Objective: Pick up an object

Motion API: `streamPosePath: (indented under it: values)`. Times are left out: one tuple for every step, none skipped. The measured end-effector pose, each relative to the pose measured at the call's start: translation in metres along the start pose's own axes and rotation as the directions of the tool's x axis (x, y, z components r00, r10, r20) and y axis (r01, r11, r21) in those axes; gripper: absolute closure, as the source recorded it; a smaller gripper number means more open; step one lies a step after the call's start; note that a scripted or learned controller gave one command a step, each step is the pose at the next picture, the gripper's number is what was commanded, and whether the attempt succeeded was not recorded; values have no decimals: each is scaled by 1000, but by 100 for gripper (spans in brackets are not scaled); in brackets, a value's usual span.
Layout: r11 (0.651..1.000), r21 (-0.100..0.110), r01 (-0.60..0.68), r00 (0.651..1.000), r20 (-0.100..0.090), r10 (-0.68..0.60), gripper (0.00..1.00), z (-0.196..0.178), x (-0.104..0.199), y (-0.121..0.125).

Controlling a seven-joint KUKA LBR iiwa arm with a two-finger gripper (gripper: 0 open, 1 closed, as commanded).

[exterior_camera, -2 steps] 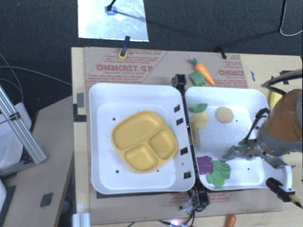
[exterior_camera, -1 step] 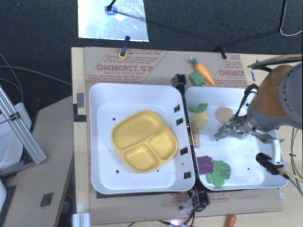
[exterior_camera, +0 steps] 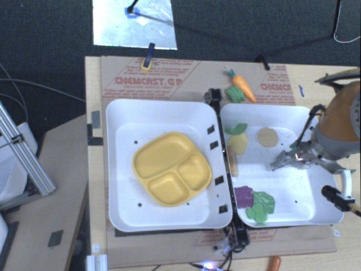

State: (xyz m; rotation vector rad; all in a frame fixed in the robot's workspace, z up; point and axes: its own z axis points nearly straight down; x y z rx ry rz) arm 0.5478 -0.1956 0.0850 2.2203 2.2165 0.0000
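White right bin (exterior_camera: 293,208) holds toys; arm (exterior_camera: 338,129) above.

Left of the metal claw (exterior_camera: 277,164), a smooth matt yellow plastic tray (exterior_camera: 172,167); both bins (exterior_camera: 163,117) glossy white plastic; counter (exterior_camera: 67,151) matt wood.
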Motion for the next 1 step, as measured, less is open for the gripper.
streamPosePath:
  values:
    - [1000, -3, 8, 1000, -1, -8, 100, -11, 3, 2]
